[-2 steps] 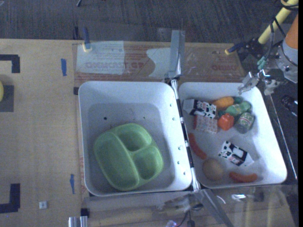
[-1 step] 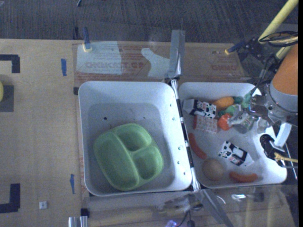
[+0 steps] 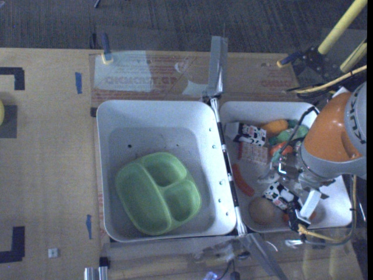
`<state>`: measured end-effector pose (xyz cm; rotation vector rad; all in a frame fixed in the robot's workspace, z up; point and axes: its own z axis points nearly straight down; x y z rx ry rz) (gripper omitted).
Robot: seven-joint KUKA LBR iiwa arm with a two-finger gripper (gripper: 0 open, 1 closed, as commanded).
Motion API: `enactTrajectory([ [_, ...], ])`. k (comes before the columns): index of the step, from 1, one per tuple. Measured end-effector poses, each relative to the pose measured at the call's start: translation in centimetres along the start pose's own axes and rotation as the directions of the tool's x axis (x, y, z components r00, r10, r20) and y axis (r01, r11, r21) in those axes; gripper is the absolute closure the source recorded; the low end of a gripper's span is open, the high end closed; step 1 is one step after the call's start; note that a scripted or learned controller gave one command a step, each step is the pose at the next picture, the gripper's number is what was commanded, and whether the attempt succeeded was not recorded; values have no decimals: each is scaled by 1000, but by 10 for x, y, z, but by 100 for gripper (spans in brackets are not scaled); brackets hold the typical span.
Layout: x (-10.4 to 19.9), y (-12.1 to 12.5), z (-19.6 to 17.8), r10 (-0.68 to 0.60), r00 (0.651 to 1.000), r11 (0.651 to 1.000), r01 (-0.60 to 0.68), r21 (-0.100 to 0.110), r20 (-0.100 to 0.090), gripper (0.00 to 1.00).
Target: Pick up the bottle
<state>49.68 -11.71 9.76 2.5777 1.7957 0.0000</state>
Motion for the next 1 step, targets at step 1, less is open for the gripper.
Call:
enactTrajectory([
  [1,-46,-1,-171,167,986,986,-167,0,1,0],
])
